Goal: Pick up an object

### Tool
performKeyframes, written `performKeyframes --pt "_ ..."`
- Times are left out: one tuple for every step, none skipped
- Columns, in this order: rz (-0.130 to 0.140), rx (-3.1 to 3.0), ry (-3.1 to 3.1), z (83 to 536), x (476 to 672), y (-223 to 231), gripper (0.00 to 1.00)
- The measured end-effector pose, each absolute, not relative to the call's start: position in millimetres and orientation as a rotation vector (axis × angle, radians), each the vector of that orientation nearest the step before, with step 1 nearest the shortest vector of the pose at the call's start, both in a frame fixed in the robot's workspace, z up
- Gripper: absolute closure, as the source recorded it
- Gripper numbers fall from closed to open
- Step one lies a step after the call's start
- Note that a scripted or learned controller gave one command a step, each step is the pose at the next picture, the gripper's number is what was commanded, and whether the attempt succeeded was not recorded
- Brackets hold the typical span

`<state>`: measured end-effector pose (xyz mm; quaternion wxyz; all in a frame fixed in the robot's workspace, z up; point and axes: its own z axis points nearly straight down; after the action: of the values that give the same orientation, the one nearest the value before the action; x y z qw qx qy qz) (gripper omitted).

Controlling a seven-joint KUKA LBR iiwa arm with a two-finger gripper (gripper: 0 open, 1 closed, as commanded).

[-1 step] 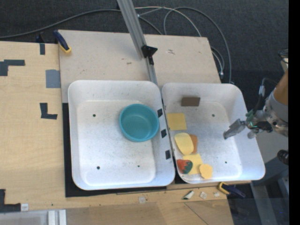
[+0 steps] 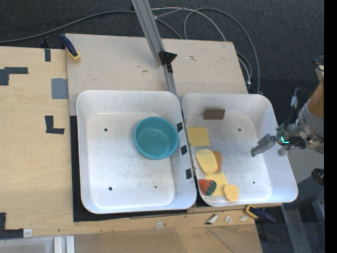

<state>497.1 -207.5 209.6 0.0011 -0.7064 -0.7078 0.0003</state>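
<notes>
Left bin [image 2: 95, 141] has the teal bowl [image 2: 156, 137] sitting near its right wall. Right bin [image 2: 263, 109]: brown block [image 2: 214, 114] up top, yellow square [image 2: 198, 136] below it, then yellow and orange pieces [image 2: 209, 161] clustered at the front left. My gripper [image 2: 263, 144] hovers over the right side, holding nothing; open or closed, I can't tell.

The two shallow white plastic bins, left [image 2: 95, 141] and right [image 2: 263, 115], are speckled with fine dark flecks. A round teal bowl [image 2: 156, 137] sits in the left one. The right one holds a dark brown block [image 2: 214, 114], a pale yellow square [image 2: 198, 136], a yellow-and-orange rounded piece [image 2: 208, 161] and a red-and-green item [image 2: 207, 186]. The light wooden desk [image 2: 26, 130] bears grey and dark tape patches. The grey metal tool [image 2: 261, 146] shows a green light behind it.
</notes>
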Motion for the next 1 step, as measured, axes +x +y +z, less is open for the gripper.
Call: performKeyframes --pt "0.006 -2.216 -2.217 153.0 485.6 -206.4 0.0"
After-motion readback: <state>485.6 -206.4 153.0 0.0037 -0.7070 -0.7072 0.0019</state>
